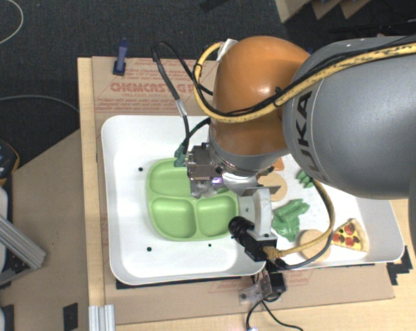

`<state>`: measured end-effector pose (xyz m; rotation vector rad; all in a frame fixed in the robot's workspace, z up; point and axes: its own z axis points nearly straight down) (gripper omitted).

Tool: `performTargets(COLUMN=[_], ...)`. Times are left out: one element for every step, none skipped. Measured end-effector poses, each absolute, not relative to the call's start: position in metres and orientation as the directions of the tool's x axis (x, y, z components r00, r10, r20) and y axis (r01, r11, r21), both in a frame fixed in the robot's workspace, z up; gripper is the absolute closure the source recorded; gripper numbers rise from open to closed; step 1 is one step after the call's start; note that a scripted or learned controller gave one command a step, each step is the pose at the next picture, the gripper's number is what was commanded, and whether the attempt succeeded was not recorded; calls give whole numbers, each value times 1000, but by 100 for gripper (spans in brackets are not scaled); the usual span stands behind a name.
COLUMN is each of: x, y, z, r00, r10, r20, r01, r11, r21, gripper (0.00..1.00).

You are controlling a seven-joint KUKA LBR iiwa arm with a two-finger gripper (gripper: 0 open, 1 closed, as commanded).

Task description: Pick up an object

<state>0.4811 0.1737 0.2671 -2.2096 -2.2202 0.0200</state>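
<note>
Resting on a brown cardboard sheet printed with red lettering, two white bins sit side by side; the sheet lies on a bench over dark carpet. A thin white cable loops across the carpet at upper left, and a blue clip lies at the cardboard's top edge. Metal rails show at lower left.

The left bin holds a green divided tray, lying flat near the bin's middle. Its long axis runs roughly top to bottom in the view, tilted slightly, with one large compartment toward the top and two smaller ones toward the bottom. Its upper right part is hidden under the arm.

The right bin holds a pizza slice toy with its tip pointing up and left, a tan round piece, and a green leafy toy.

The arm covers the middle of the scene, its orange band above the wrist. The gripper hangs over the tray's right edge; whether it is apart or together cannot be told from here. Black cables run down past the bins' front edge.
</note>
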Motion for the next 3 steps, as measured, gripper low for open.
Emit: performTargets(x=[480,479,478], y=[122,155,181], z=[464,541,393], r00=[2,-5,-2], r10=[1000,1000,1000], r20=[6,5,-6], r01=[1000,1000,1000], r11=[-2,5,2], r21=[20,11,-16], gripper=[100,100,100])
